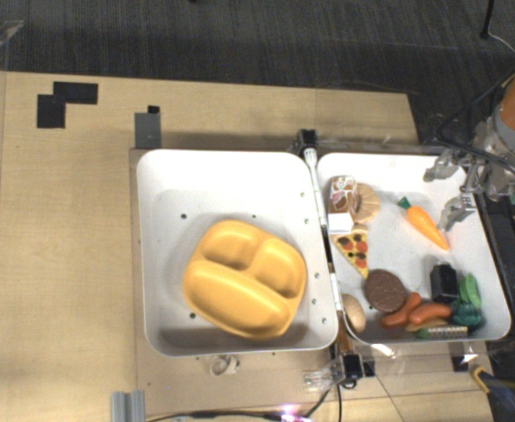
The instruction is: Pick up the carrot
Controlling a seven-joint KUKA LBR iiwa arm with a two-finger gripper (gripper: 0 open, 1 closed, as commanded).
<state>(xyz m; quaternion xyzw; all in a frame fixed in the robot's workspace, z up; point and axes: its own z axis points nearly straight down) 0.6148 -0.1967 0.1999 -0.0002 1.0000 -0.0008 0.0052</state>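
A wooden counter [64, 262] is seen from above, with black tape marks [64, 102] near its far left corner. Two shallow white bins sit side by side in the middle.

The left bin [165, 183] holds one large yellow bell pepper [244, 277], lumpy and glossy, lying toward the near right part of the bin.

The right bin [495, 319] holds several small toy foods. Along its left side, from far to near, lie a piece of cake [352, 199], a pizza slice [354, 251], a round brown patty [385, 289] and a pale mushroom [354, 310]. Along the near edge lie reddish sausages [414, 311], with a black block [444, 280] and a green vegetable [470, 293] toward the near right corner.

The carrot [425, 224], orange with a green top, lies at a slant in the far right part of this bin, apart from the other foods.

The gripper [460, 199] hangs just to the right of the carrot, near the bin's right rim, with the grey arm [512, 139] entering from the right. Its jaws look spread apart, with nothing between them, and they do not touch the carrot.
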